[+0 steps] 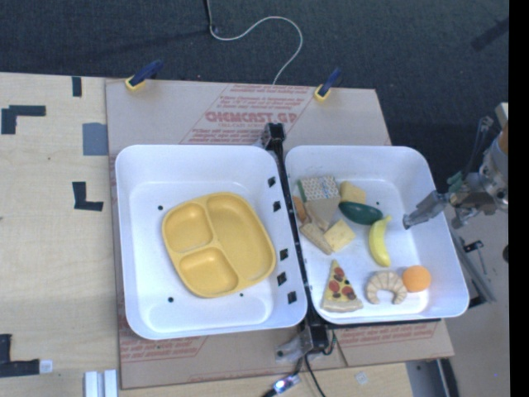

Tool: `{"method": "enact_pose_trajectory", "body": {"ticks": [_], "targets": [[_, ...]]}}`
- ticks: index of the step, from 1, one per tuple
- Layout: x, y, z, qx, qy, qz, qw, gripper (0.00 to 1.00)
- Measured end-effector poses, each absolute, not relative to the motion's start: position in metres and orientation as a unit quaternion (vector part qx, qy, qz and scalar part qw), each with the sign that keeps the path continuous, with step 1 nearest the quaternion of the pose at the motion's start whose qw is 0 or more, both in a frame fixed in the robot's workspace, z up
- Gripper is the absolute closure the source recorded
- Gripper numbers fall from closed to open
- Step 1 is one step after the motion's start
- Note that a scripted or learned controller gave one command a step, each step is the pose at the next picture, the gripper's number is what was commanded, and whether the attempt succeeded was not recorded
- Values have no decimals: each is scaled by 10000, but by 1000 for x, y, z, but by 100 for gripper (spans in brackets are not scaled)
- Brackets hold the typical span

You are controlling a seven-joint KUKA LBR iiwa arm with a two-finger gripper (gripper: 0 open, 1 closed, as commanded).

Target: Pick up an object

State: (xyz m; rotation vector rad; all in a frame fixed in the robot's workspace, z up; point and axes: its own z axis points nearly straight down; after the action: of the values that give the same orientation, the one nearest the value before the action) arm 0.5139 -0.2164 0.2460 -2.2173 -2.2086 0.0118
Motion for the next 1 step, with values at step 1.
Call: {"method": "enact_pose_trajectory", "body": {"ticks": [1], "targets": [[516,-216,253,-7069,-7074,6,5,0]]}}
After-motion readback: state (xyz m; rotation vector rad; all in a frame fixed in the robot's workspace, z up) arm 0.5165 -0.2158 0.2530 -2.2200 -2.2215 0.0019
